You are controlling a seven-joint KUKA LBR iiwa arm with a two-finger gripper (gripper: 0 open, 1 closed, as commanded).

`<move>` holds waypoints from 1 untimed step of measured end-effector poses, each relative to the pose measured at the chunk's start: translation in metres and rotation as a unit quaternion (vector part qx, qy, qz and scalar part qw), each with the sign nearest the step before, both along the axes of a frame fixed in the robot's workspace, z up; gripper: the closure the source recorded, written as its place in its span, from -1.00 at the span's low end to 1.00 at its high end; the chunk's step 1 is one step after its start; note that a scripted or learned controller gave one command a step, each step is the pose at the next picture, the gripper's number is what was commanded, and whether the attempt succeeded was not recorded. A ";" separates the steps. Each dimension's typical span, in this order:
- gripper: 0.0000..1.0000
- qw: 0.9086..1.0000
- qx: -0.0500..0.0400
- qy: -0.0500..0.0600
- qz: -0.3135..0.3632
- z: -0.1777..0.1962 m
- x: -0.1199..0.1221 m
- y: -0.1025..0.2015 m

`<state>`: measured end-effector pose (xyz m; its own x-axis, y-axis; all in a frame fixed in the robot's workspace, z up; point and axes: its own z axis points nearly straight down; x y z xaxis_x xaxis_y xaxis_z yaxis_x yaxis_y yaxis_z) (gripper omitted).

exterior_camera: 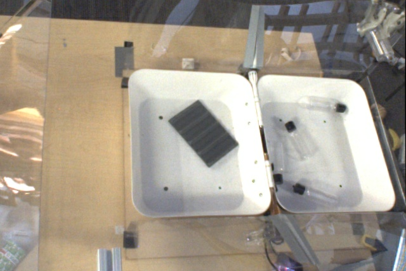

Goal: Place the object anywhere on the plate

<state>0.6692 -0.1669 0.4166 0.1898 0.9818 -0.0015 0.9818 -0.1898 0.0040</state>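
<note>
A dark grey ribbed rectangular plate (203, 132) lies flat and turned at an angle in the middle of the left bin (146, 200). In the right bin (374, 200) lie three clear plastic vials with black caps. One vial (319, 103) lies near the far wall with its cap to the right. A second vial (299, 141) sits in the middle, cap toward the far left. The third vial (317, 191) rests near the front wall, cap to the left. The clear bodies are faint against the white floor.
A grey metal divider bar (255, 35) runs back from the seam between the bins. A metal fitting with a green part (382, 25) stands beyond the right bin's far right corner. Small black blocks (129, 46) sit on the wooden bench around the left bin.
</note>
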 end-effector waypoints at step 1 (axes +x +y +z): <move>1.00 1.000 0.000 0.000 -0.017 0.019 0.000 -0.031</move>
<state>0.6690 -0.1981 0.4357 0.2232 0.9748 -0.0009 0.9748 -0.2232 0.0035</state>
